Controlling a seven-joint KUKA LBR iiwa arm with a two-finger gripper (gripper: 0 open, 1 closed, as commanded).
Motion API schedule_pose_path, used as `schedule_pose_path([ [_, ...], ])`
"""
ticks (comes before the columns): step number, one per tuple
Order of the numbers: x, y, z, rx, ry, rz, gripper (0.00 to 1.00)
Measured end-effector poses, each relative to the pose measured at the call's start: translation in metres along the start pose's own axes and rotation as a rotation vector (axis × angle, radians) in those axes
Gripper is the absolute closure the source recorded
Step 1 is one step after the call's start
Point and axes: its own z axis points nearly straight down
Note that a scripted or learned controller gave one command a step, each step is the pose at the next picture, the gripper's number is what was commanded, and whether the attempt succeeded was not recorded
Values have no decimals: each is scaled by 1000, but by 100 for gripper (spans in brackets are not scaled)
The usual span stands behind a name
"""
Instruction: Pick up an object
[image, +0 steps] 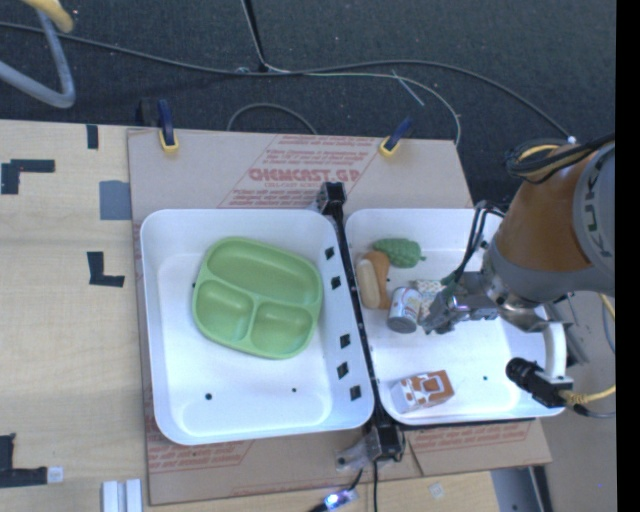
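dark grey carpet floor (450, 50) across the top, thin cables (330, 72) trailing over it; pale wooden bench (60, 300) on the left, black tape marks (100, 270) on it; brown cardboard sheet (300, 170) with red lettering, two yellow-tipped blue clamps (167, 130) on its far edge; even light

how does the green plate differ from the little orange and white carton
The green plate lies in the left bin; the carton lies in the right bin. The plate is far larger, one solid green with three compartments; the carton is small, boxy, orange and white. Both rest flat, apart from the gripper.
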Motion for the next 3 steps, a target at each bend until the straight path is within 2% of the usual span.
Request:
schedule_pose_path([
  [1, 0, 6, -63, -3, -1, 0, 100],
  [2, 50, 15, -65, 4, 1, -4, 100],
  [3, 108, 33, -50, 5, 1, -5, 100],
])
